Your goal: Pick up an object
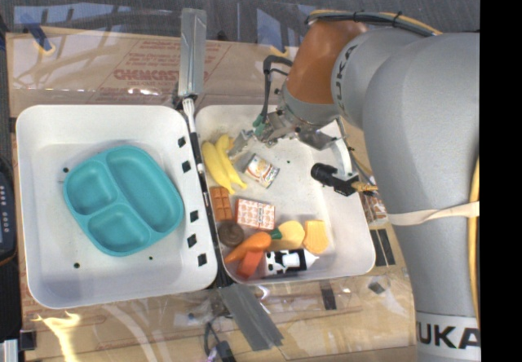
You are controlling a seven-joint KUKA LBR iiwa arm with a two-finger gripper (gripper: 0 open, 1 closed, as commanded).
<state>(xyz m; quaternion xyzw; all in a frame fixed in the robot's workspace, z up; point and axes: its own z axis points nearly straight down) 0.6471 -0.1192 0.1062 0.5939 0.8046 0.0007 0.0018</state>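
step: descend to grasp | gripper (259, 129) low in right bin (356, 231), just beside bananas (222, 162) | fingers: cannot tell | tip: center over one item, avoid clutter

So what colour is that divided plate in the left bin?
Teal blue; the divided plate shows clearly in the camera view.

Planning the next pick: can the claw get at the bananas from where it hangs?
Probably yes. The claw hangs just right of the bananas, which lie uncovered along the right bin's left wall; that wall may crowd one finger.
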